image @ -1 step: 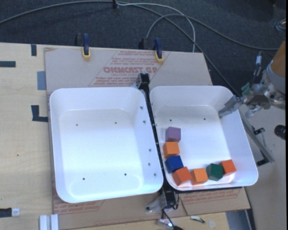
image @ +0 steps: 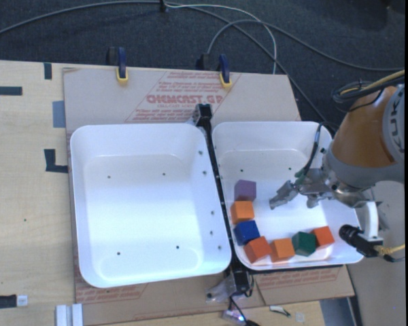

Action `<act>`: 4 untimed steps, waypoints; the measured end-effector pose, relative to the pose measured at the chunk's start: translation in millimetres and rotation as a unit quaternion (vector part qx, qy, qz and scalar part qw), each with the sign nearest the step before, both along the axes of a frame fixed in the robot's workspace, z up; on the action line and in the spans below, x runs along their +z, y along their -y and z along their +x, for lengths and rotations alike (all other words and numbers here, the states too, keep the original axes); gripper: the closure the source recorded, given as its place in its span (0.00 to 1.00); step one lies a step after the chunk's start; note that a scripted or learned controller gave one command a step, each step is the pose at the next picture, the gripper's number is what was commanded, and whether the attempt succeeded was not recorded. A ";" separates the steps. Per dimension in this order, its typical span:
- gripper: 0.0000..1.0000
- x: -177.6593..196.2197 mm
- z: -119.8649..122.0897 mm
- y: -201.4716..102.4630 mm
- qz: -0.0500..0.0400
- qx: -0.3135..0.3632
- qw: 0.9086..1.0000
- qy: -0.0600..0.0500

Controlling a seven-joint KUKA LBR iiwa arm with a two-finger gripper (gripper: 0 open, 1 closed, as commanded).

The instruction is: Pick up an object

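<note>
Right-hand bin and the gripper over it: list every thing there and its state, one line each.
Two-finger gripper: above the right bin floor, nothing between its fingers.
Purple cube: lying loose, touching the orange cube below it.
Orange cube: loose, between purple and blue.
Blue cube: loose.
Orange-red cube: loose, at the front wall.
Orange block: loose.
Green block: loose.
Orange-red block: loose.
</note>
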State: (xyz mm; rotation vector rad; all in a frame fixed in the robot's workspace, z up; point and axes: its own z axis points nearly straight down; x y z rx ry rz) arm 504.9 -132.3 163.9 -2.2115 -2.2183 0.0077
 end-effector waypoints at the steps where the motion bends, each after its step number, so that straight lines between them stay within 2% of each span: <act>1: 0.00 -57.3 53.3 -13.6 -0.002 -0.001 1.000 0.011; 2: 0.00 29.2 82.5 -86.4 -0.001 0.002 1.000 0.009; 3: 0.00 -56.2 56.4 -46.2 -0.002 0.000 1.000 0.011; 4: 0.00 -57.3 55.8 -45.5 -0.001 -0.001 1.000 0.010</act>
